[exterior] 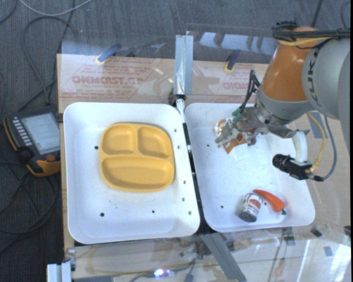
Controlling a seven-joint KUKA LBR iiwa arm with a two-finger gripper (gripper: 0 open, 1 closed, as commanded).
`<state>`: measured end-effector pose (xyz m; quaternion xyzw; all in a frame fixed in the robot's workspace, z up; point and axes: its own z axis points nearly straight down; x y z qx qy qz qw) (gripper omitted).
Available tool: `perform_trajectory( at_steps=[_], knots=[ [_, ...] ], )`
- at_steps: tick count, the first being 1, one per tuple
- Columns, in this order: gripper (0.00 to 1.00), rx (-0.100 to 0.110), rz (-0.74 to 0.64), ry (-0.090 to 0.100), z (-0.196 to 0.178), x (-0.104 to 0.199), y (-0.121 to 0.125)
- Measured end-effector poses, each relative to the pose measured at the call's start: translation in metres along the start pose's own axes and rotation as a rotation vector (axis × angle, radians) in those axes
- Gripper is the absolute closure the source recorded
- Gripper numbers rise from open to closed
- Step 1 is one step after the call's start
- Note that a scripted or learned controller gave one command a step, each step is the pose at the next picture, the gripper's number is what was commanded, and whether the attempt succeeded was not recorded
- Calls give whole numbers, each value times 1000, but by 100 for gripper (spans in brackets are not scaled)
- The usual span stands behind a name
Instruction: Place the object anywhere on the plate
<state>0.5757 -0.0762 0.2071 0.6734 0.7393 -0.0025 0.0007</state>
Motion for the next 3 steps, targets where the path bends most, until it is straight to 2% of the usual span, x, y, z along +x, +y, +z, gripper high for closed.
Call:
perform_trajectory(
  at_steps=[1, 2, 3],
  knots=[
    [100, 2, 53, 5, 25, 82, 19],
    [0, 2, 53, 5, 25, 82, 19],
    [100, 5, 50, 6, 17, 84, 19]
  ],
)
